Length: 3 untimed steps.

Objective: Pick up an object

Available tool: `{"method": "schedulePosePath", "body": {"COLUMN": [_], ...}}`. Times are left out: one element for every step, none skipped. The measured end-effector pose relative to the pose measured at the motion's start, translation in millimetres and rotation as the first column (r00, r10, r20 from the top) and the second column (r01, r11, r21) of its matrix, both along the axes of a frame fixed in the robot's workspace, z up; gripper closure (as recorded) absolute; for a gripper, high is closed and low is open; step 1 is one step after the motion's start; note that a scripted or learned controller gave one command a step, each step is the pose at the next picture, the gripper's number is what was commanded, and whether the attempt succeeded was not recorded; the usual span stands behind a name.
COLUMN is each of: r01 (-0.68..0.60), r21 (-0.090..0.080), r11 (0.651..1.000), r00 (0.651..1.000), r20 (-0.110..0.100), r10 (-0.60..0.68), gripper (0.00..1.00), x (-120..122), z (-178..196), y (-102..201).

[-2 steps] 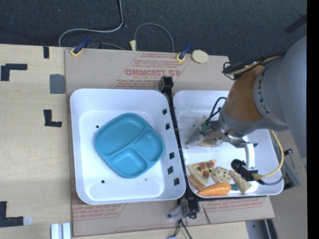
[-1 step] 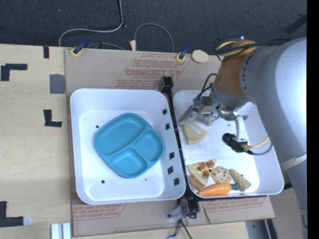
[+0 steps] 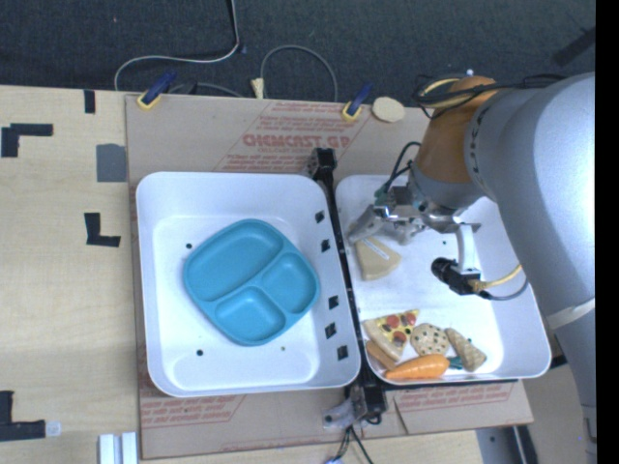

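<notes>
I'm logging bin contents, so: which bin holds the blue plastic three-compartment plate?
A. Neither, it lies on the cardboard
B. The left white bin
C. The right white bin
B: the blue plastic three-compartment plate lies flat inside the left white bin, apart from the toy food in the right white bin.

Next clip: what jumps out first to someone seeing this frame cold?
The big grey arm with its orange band fills the right side, its gripper low over the right bin, just above a pale wedge of cheese. In the left bin lies a bright blue divided plate. A cluster of toy food, including an orange carrot, sits at the right bin's near edge.
</notes>
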<state>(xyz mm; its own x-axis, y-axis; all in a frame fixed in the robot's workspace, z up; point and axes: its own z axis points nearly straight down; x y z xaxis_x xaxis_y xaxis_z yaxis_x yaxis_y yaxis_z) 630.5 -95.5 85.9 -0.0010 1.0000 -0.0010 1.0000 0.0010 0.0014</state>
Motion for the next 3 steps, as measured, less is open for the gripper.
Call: {"method": "schedulePosePath", "body": {"r01": [0.0,0.0,0.0], "r21": [0.001,0.0,0.001], "r11": [1.0,1.0,1.0], "r00": [1.0,1.0,1.0], "r20": [0.001,0.0,0.001], "r10": [0.0,0.0,0.0], "gripper": [0.0,0.0,0.0], "x": [2,10,15], "z": [0,0,0], "y": [-6,-2,-12]}}
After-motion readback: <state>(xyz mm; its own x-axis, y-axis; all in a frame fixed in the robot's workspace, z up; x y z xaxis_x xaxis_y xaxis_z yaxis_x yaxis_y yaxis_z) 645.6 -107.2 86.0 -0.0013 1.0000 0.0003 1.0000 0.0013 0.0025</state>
